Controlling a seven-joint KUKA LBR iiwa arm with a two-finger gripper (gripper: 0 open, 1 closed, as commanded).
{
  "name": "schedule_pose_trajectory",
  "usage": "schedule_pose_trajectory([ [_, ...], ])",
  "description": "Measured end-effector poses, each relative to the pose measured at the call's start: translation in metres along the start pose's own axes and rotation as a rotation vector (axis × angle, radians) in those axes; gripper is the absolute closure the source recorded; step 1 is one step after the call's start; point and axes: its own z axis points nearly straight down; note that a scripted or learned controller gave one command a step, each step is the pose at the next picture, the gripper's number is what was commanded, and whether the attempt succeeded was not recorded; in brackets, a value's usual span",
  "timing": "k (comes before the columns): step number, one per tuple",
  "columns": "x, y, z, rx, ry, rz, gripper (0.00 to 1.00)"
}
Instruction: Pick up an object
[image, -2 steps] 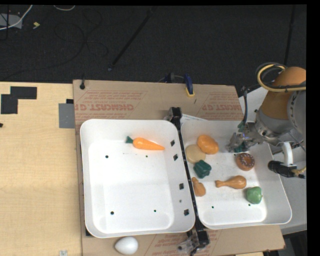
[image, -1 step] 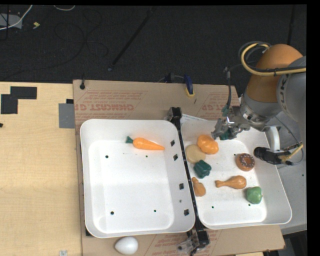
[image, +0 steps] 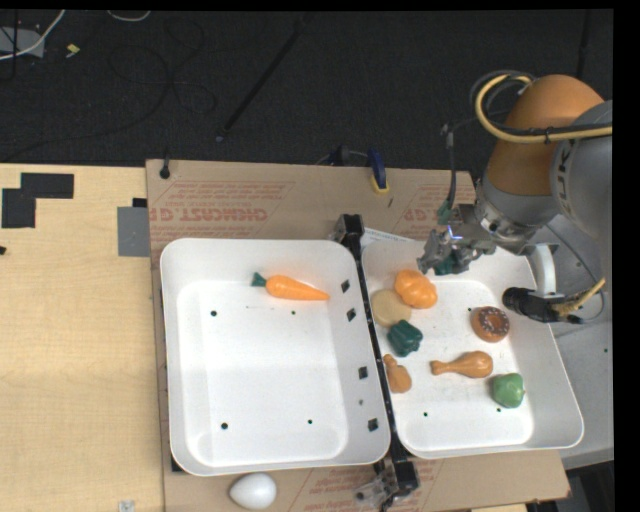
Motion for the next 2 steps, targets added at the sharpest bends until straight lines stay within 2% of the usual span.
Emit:
schedule_pose_trajectory([
  [1, 0.109, -0.012, 0.01, 0.006, 0.004, -0.007, 1.0],
  [2, 0.05, 0.001, -0.059, -0.004, -0.004, 0.005, 1.0],
])
